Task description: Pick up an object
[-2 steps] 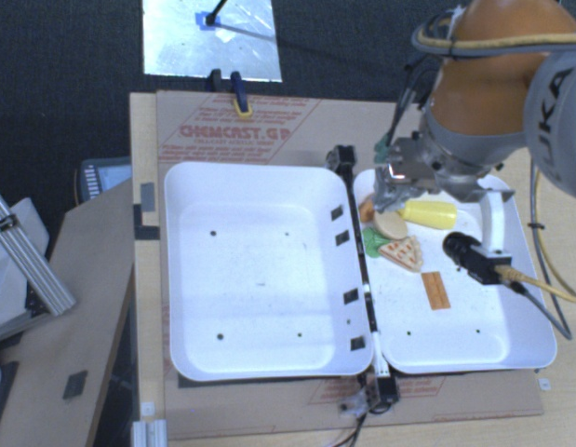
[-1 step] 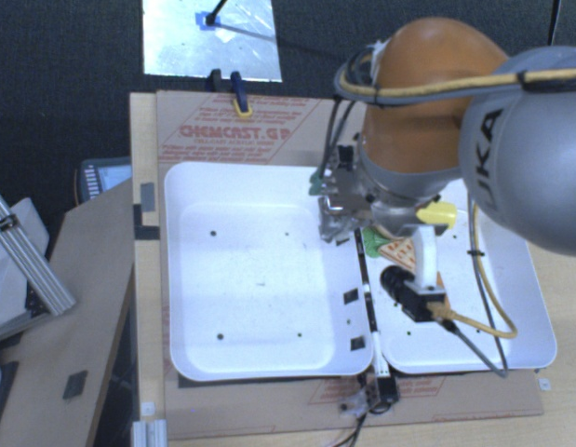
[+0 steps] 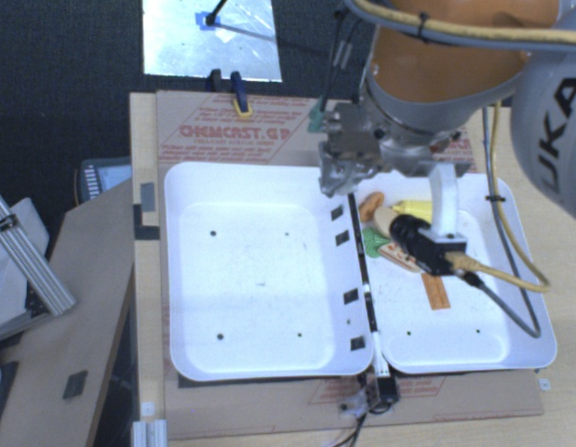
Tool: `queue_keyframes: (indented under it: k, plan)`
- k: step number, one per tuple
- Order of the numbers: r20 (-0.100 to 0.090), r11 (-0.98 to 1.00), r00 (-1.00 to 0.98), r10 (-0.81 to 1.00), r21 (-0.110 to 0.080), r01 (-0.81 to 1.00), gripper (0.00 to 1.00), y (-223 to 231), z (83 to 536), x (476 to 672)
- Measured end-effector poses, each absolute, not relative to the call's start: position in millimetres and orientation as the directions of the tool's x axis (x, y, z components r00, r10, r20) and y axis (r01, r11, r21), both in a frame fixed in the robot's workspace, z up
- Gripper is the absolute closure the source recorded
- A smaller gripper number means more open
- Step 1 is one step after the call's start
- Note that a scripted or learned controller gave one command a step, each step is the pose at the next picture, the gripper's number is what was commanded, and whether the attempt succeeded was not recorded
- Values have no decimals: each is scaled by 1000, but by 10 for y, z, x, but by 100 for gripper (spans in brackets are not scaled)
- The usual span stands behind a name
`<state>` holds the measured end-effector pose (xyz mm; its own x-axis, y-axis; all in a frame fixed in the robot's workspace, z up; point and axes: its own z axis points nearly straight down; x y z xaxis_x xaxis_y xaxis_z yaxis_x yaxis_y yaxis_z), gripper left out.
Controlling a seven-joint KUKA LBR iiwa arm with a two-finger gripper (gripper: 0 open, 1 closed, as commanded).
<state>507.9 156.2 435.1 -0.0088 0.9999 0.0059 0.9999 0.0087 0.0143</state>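
The grey arm (image 3: 455, 54) ends in the gripper (image 3: 341, 182) above the strip between the left bin (image 3: 190, 250) and right bin (image 3: 520, 343); whether its fingers are open or closed I cannot tell. Just right of them lies a pile of small objects (image 3: 399, 226), an orange stick (image 3: 435, 291) farther off.

Small objects (image 3: 392, 223) clustered — right bin's (image 3: 474, 347) far-left corner.
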Motion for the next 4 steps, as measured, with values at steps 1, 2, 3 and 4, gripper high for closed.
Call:
queue_keyframes:
  k: [1,2,3,4]
  plan:
    - [3,8,-8,1000,6,1000,100,1901,4790,4858]
    - [2,7,-7,1000,7,1000,100,2254,4963,5480]
    - [3,6,-6,1000,3,1000,100,2109,5372,4917]
    - [1,8,-8,1000,3,1000,100,2355,5346,5293]
